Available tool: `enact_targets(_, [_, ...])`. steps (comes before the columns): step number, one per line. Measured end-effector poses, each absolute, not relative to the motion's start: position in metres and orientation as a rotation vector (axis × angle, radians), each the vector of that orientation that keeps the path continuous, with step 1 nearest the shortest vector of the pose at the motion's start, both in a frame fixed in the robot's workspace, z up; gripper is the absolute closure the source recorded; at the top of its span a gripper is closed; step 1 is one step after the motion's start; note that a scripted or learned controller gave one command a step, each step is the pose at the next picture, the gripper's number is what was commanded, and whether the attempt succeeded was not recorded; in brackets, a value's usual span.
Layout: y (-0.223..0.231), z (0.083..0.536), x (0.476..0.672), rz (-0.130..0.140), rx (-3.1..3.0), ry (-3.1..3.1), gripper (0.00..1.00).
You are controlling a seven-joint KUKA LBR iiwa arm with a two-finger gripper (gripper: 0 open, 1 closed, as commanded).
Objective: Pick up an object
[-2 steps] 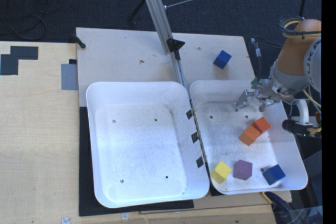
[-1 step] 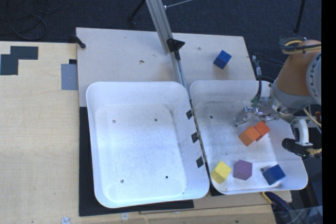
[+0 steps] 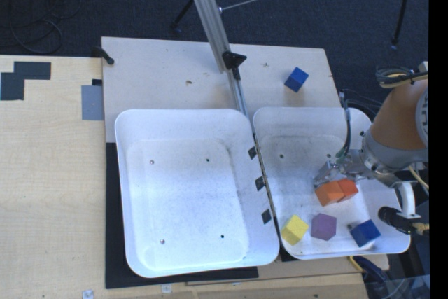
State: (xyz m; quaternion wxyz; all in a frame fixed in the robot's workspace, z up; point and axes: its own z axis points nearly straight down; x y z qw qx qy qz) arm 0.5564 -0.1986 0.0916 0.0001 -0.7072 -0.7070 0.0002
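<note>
Hovering low in the right bin [image 3: 294,129], the gripper [image 3: 334,175] sits just above the orange block [image 3: 337,192], its opening impossible to judge, so a good grasp means centring squarely over that block before lifting straight up.

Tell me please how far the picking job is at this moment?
Done: the gripper has reached the right bin. In hand: it sits at the orange block; a firm grasp is unclear. Left: lifting the block.
</note>
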Motion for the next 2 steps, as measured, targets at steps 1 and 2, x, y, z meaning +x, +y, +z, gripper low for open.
enact_targets(1, [-0.172, 0.092, 0.520, -0.002, -2.227, -2.218, 0.00])
enact_targets(2, [-0.179, 0.139, 0.609, -0.006, -2.223, -2.230, 0.00])
